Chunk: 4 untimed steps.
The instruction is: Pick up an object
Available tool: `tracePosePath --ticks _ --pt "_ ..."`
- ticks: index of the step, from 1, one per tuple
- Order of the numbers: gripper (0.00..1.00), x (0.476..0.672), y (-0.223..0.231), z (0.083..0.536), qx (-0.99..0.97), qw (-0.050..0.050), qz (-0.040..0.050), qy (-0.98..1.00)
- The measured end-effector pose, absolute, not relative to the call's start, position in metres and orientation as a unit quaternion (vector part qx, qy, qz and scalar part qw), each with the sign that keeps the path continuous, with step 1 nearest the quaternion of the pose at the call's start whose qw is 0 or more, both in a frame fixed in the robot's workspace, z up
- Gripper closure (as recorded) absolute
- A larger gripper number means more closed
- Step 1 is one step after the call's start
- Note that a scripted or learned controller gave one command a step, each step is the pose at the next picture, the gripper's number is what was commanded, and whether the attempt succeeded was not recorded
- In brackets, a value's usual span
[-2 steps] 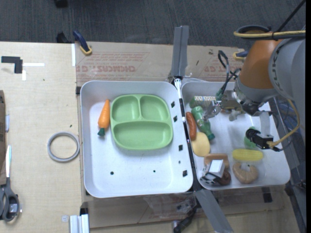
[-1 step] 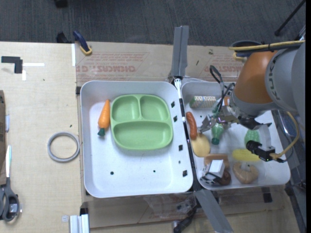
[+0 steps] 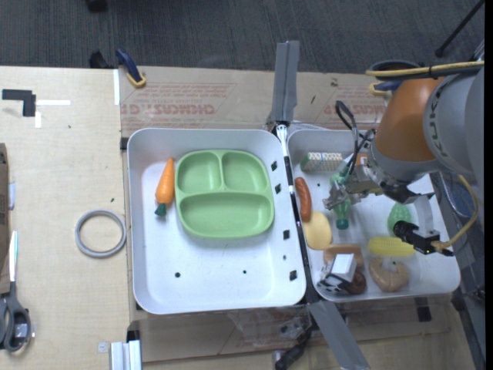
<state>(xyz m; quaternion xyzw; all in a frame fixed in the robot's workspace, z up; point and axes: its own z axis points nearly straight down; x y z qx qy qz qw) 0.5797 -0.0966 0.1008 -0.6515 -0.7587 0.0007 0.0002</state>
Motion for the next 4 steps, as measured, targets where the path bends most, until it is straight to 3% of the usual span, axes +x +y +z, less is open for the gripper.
tracePosePath --ticks 1,2,3,4 --pt "1.00 0.568 -0.144 0.138 -0.538 -0.001 0.0000 -0.843" --pt "1.00 0.569 -0.145 0.148 -0.540 -0.002 -0.0002 -0.842" --pt "0.00 0.569 -0.145 0.148 -0.540 -0.002 -0.0001 -0.842" --pt "0.00 0.522 -0.115 0.091 -0.417 0.000 -0.0001 -0.909"
